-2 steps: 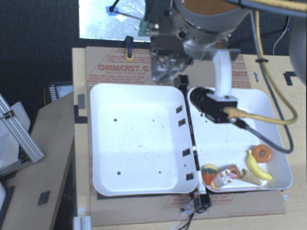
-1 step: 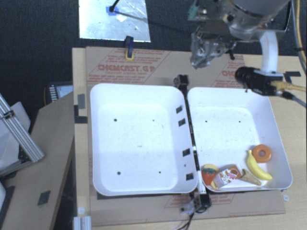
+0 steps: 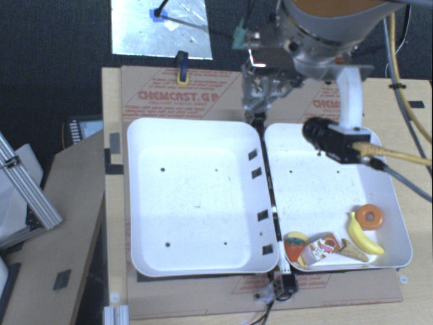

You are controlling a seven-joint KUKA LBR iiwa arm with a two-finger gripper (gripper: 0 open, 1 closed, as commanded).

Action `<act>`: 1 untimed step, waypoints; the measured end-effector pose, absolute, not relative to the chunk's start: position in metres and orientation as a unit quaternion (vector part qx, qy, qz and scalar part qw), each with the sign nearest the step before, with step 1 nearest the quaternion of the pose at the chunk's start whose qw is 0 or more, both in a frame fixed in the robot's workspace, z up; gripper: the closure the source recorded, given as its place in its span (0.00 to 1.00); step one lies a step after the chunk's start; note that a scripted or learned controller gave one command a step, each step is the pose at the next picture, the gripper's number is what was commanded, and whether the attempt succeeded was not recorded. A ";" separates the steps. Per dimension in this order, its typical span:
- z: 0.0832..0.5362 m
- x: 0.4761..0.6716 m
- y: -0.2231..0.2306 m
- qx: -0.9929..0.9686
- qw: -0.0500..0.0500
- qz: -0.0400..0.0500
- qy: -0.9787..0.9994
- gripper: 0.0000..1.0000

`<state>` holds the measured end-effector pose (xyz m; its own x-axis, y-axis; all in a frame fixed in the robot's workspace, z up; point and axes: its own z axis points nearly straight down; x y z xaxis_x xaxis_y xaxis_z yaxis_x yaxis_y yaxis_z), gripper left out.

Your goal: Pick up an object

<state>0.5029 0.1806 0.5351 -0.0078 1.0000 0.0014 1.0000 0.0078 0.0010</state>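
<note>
My hand [image 3: 257,107] hangs above the far end of the seam between the two white bins, its opening impossible to judge, well apart from the banana [image 3: 363,235] in the right bin's [image 3: 325,188] near corner, so a descent here would likely grasp nothing.

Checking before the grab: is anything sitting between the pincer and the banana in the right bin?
Nothing visible. The pincer hangs over the bins' far edge; bare bin floor separates it from the banana.

Red "CHEMCAST GP" — on the brown sheet [image 3: 177,95].
</note>
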 end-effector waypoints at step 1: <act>0.533 0.550 0.122 -0.709 -0.002 -0.001 -0.706 1.00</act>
